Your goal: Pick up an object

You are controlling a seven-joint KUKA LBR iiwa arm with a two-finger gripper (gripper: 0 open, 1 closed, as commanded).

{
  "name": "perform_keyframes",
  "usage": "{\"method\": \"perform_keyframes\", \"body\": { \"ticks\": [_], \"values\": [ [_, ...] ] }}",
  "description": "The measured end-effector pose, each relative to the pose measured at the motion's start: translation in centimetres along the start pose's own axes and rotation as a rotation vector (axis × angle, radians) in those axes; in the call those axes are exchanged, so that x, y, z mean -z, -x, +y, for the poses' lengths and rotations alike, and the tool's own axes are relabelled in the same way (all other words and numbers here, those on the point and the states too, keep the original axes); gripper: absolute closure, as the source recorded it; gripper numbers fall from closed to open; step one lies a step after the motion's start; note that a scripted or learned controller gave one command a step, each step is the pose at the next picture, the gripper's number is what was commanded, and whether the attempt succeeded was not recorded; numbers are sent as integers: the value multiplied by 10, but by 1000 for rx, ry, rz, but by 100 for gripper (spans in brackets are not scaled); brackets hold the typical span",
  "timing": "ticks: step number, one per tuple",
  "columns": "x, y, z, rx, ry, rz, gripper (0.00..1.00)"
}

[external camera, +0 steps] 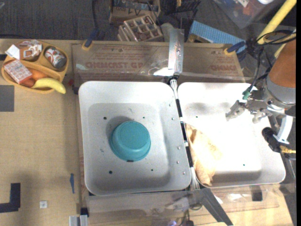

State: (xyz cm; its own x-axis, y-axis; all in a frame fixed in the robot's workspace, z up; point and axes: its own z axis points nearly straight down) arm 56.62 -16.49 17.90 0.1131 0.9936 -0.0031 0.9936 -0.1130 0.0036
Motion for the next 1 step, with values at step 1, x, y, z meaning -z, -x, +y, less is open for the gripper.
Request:
{"method": "perform_keyframes", "body": {
  "ticks": [1],
  "values": [
    [-45, -39, -69, -108, -6, 3, 0]
  ]
}}
